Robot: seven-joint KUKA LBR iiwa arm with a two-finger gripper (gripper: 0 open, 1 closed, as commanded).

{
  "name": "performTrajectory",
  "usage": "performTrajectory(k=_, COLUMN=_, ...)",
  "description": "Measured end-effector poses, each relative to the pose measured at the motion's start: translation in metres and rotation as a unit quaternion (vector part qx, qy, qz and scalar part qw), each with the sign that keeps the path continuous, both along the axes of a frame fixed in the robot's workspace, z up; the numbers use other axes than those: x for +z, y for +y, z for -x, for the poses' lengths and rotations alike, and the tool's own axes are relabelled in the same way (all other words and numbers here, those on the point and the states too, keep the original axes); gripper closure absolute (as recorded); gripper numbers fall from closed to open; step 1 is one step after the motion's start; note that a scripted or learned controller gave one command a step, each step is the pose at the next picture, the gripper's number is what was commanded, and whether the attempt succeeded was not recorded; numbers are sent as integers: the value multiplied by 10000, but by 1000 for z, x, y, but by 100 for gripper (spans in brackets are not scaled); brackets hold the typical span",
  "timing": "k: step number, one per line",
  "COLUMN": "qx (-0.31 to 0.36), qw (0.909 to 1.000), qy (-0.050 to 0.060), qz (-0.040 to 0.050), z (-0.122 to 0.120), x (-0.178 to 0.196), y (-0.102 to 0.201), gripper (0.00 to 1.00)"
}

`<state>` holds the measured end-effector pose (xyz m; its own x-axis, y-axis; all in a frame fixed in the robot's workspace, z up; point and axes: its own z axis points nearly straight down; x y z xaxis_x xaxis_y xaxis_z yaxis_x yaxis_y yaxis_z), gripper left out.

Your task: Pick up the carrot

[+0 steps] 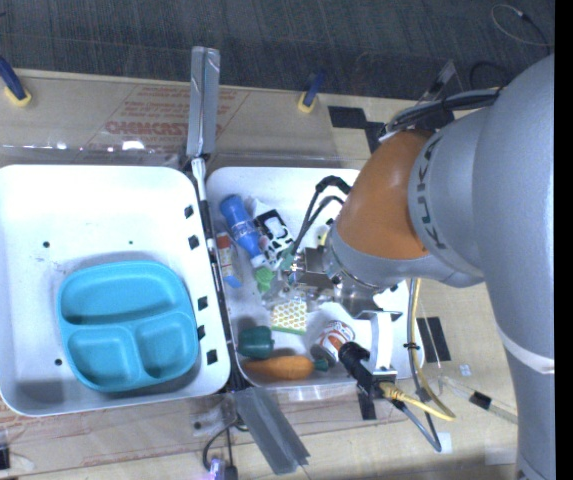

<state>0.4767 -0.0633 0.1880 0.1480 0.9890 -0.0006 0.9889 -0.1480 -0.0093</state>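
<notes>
Dark carpet lies beyond the far edge of the pale wooden counter (86,108), which bears two shallow white bins side by side. In the left white bin (6,268) a light blue plastic tray with three compartments (126,323) sits toward the near edge. The right white bin (266,180) holds a crowd of small things: a blue plastic bottle (240,223) lies near its far left corner, a dark green rounded object (257,342) rests near its near left corner, and a small white mesh-patterned piece (289,315) lies just beyond that.

The orange carrot (280,367) lies on its side along the near edge of the right bin, just beside the green object and touching nothing else that can be made out.

The grey arm with its orange band (391,208) reaches in from the right edge of the counter and hangs over the middle of the right bin. The claw (301,273) sits low among the clutter there, apart from the carrot; its opening I cannot tell.
</notes>
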Motion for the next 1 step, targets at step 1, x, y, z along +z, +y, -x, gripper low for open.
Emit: performTrajectory(k=1, qx=-2, qw=10000, qy=-1, qz=0, z=0, x=0, y=0, gripper=0)
